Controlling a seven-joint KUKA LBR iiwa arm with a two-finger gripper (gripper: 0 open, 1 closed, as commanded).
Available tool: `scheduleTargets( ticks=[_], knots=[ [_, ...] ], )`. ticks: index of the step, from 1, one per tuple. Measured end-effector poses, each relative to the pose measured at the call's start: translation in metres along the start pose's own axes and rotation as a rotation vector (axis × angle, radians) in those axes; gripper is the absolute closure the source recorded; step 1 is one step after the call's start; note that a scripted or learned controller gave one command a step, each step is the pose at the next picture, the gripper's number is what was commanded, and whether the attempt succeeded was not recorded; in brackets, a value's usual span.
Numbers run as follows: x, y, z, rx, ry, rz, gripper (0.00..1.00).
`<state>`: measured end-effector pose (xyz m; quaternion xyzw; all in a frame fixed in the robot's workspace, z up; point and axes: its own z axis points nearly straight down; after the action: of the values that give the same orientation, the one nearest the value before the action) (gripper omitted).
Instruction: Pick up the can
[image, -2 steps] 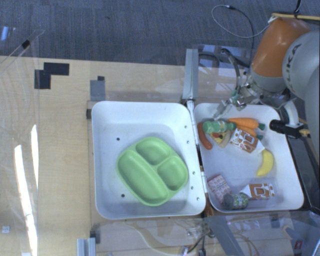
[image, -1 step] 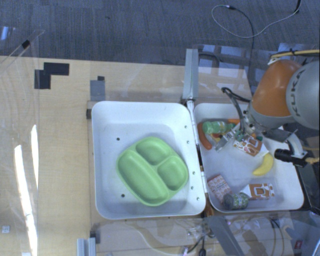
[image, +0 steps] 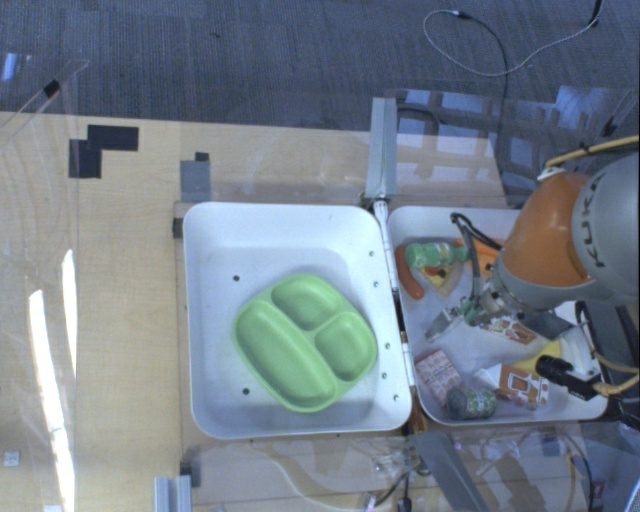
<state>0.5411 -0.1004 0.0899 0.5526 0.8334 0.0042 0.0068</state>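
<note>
A small dark greenish can (image: 470, 402) lies near the front edge of the right bin (image: 432, 414). The grey arm with its orange band (image: 540, 245) reaches in from the right over that bin. Its gripper (image: 462, 312) hangs above the middle of the bin, behind the can and apart from it, close to a green bottle (image: 436, 254). I see nothing held in it.
The right bin also holds an orange item (image: 410, 276), a small patterned box (image: 437, 370), an orange-and-white carton (image: 522, 384) and a yellow piece (image: 552, 350). In the left bin (image: 215, 300) lies a green divided plate (image: 305, 341). A metal divider (image: 380, 150) stands behind the bins.
</note>
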Motion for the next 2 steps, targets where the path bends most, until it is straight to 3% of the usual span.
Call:
scheduleTargets(
  ticks=[1, 2],
  knots=[
    [-0.061, 0.063, 0.003, 0.007, 0.0, 0.283, 0.0],
    [-0.06, 0.065, -0.009, 0.004, -0.001, 0.273, 1.0]
  ],
)
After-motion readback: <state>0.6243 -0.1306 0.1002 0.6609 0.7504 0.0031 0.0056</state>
